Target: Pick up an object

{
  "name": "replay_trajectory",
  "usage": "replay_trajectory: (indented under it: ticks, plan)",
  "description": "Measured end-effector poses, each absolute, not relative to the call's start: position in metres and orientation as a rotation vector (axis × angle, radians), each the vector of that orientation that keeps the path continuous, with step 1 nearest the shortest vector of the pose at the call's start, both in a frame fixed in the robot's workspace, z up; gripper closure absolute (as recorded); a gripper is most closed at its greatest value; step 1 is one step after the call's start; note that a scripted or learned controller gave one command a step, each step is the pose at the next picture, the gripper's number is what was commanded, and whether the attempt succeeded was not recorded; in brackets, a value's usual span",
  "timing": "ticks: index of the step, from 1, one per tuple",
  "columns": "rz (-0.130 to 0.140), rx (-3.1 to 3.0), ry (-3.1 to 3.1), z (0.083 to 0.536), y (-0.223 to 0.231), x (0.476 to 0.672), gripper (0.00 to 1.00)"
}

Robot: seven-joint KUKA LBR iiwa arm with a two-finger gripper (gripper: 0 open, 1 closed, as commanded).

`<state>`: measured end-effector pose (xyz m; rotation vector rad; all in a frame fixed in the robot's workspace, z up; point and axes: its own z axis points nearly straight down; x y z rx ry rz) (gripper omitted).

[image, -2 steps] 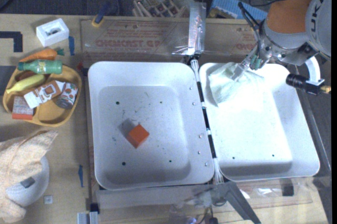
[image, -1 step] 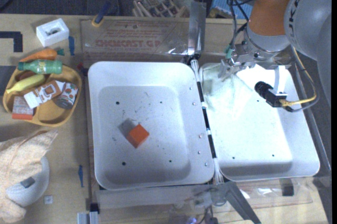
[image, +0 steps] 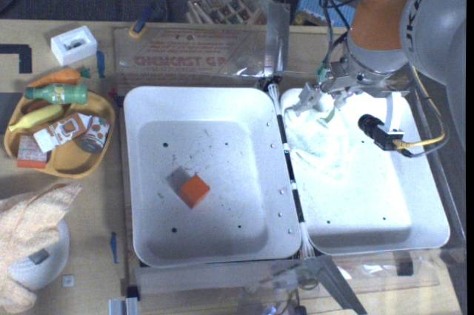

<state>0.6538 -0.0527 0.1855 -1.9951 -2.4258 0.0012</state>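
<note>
Orange block (image: 195, 190) sits low in the left bin (image: 148, 113), down-left of our gripper (image: 317, 100), which hangs over the right bin's (image: 415, 232) upper-left corner with pale cloth (image: 315, 137) bunched beneath; finger spread we cannot tell.

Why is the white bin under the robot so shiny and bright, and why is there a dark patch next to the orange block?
In the camera view, glare washes out the right bin near the pincer, blurring a pale thing there; the dark patch is the orange block's shadow on the left bin.
</note>
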Motion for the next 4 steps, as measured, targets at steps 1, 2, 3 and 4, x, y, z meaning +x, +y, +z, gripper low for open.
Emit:
replay_trajectory:
  ticks: [1,2,3,4]
  plan:
    - [-0.002,-2.053,-2.384,0.186,-0.09,0.667,0.0]
    - [-0.003,-1.766,-2.597,0.089,-0.127,0.668,0.0]
    - [-0.003,-1.699,-2.652,0.09,-0.104,0.663,0.0]
    - [-0.006,-1.609,-2.708,0.09,-0.108,0.65,0.0]
